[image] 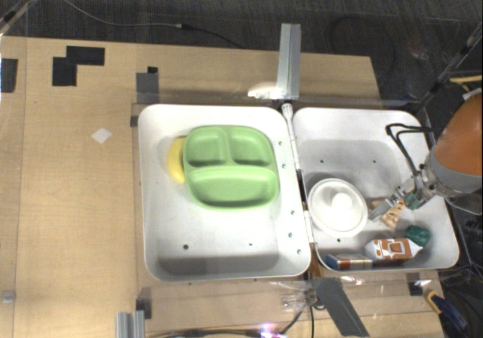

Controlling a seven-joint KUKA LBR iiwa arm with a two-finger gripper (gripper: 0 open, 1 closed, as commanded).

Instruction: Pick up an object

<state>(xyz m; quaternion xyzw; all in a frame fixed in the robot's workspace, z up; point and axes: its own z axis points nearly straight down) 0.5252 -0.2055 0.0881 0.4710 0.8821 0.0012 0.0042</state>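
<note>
We found the gripper (398, 204) just right of the white bowl (337, 205), above a small tan object (392, 215); its grip we could not tell.

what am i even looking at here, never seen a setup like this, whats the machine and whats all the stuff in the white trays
This is one picture from a camera fixed above a wooden bench, looking down at a slant. The grey and orange shape at the right edge is a robot arm; its hand hangs low over the right bin. I can't tell whether it grips anything. Two shallow white bins sit side by side. The left bin holds a green divided plate with something yellow tucked under its left edge. The right bin holds a white bowl, a small carton, a dark green item and a pen-like stick.
</note>
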